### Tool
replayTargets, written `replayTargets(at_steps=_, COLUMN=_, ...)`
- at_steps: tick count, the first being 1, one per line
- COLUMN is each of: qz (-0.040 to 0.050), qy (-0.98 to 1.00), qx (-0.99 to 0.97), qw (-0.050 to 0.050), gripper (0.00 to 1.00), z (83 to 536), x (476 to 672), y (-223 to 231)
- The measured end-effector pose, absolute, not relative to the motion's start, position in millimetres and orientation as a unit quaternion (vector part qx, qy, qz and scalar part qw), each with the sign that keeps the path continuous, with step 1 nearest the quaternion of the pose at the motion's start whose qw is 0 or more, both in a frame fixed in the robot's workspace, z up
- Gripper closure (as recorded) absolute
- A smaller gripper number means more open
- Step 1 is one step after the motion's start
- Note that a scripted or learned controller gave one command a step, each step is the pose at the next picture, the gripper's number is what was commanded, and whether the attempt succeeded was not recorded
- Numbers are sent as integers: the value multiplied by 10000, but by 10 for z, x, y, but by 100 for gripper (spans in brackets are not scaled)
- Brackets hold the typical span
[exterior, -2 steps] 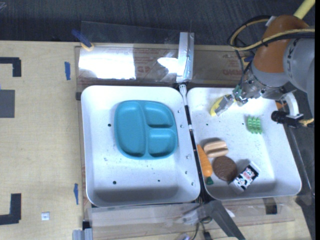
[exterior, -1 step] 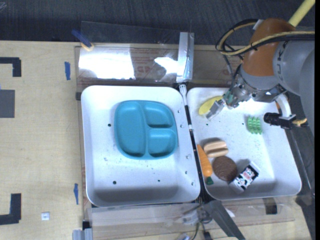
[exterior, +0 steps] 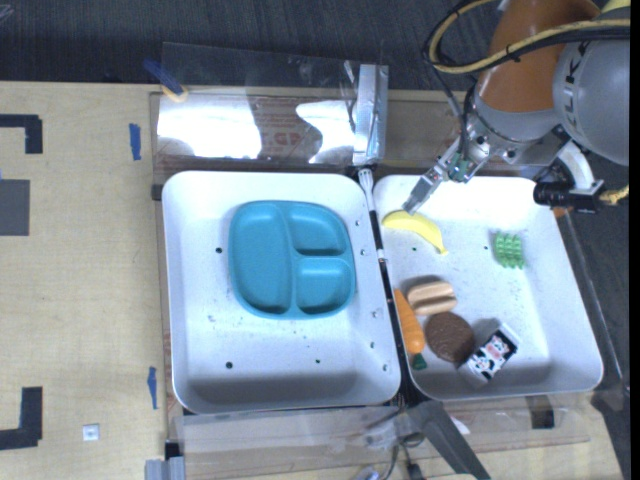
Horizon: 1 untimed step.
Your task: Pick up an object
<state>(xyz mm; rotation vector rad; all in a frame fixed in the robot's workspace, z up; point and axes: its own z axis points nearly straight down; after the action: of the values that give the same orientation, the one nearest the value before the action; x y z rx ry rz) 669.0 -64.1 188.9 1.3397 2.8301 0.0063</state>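
- In the left bin we see a blue divided plate filling the middle; bare floor runs around it, widest along the near side.
- In the right bin, the banana lies just below the hand.
- The bun, carrot, brown disc and small carton crowd the near left part.
- A green piece sits apart; open floor lies between it and the banana.
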Motion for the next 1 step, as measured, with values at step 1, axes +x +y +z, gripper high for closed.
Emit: replayTargets(at_steps=1, qz=0, qy=9062, qx=4228, qw=3, gripper=0, z=923, x=6157, y=-1025)
